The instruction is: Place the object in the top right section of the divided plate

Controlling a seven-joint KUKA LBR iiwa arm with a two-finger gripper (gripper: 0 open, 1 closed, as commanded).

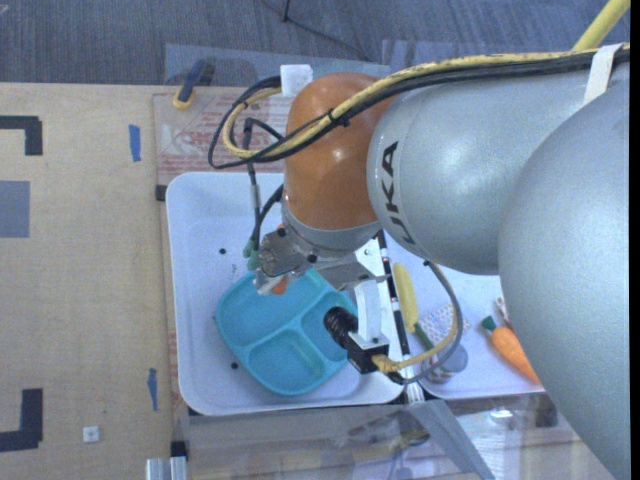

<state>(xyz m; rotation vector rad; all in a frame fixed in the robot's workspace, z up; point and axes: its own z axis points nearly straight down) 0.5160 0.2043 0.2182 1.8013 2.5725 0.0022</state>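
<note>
Camera view, from above: you are looking at the grey arm (450,168) reaching in from the right and leaning over the left bin (195,268), with its orange band covering much of that bin's upper half. The gripper (268,268) is hanging at the upper left edge of the teal divided plate (245,328), which is lying in the lower middle of the left bin, turned somewhat askew to the bin's walls. A small orange object (279,286) is showing just beneath the gripper, touching or nearly touching the plate's upper rim. The wrist is shadowing it, so you cannot tell whether the gripper is spread, pressed together or pinching it, and you should not be counting it as held. The relation that is governing the coming move: the object is sitting directly below the tool, while the plate's top right section is lying to the tool's right and slightly lower, largely under the wrist hardware. The placement is probably calling for a short shift rightward over the plate. The object is appearing as a small, bright orange lump with a paler patch, too small for its long axis to be read. A carrot (510,351) is lying in the right bin (470,363), well apart.
</note>
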